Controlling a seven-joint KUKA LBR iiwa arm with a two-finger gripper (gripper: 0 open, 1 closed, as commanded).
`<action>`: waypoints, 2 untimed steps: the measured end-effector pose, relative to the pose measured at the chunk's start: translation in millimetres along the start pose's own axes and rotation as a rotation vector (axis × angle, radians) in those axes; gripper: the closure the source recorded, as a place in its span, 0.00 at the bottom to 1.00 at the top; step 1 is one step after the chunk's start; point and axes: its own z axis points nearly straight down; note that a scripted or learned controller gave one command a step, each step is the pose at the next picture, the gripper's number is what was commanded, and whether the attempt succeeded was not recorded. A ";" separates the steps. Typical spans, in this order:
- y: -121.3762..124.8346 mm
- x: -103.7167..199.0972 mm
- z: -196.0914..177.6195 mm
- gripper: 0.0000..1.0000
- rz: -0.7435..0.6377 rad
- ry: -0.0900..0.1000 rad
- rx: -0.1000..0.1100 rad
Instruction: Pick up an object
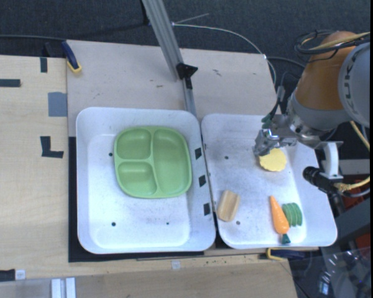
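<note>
the yellow round toy food piece (273, 161) lies flat in the right bin (236, 135), toward its far right side, and the gripper (265, 143) hangs right at the piece's upper left edge, low enough that it seems to be touching it or just above it. whether it is released or clenched around anything cannot be told from this slanted view, and nothing shows the piece lifted off the floor, so the pick looks not yet made. to do this step well, the gripper probably wants to be centred over the piece rather than on its rim, since a flat disc nipped at one edge is likely to slide out or tip; coming down squarely and closing across its width should give a firmer hold, followed by a straight lift clear of the bin wall. the other things in this bin sit well apart and should not interfere: a toy carrot (278, 215) with a green leafy piece (293, 214) just beside it near the front right corner, and a tan bread-like piece (227, 205) near the front left. the left bin (93, 228) bears a green divided plate (153, 162).
</note>
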 end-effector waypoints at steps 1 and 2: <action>4.9 -4.2 -62.1 1.00 0.000 -0.001 -0.003; 1.8 47.1 -54.1 1.00 -0.004 0.001 0.005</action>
